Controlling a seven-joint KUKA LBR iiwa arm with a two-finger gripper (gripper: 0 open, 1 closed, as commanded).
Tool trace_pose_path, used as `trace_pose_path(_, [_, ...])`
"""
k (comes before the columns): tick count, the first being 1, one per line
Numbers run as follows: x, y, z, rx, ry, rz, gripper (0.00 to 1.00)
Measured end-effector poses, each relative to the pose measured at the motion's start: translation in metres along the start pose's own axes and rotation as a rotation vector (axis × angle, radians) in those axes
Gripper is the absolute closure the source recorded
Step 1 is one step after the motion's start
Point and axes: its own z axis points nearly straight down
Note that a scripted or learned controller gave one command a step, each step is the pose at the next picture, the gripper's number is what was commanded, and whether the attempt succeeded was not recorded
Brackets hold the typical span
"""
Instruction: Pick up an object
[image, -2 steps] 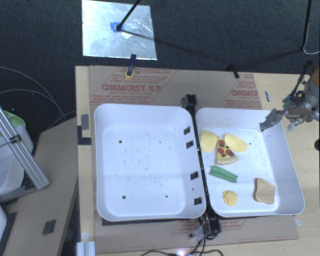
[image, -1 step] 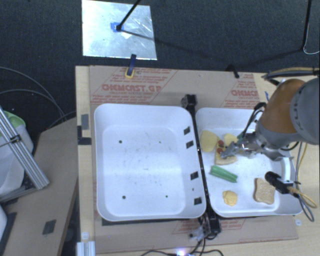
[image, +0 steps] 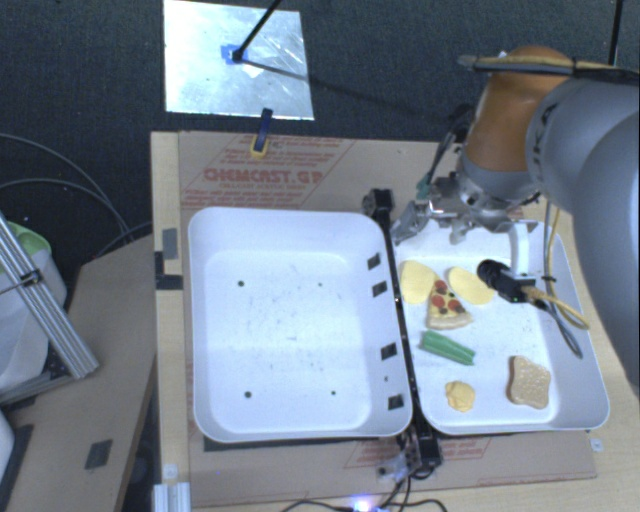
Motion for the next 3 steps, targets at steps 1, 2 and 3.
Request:
trace_pose_path(1, [-0.02, -0.088, -0.004, 0.021, -0.004, 0.019, 0.0])
trace_pose_path(2, [-0.062, -0.045, 0.082, 0.02, -0.006, 0.019, 0.0])
trace_pose_path(3, [-0.163, 0.023, 0.107, 0.007, -0.011, 0.019, 0.0])
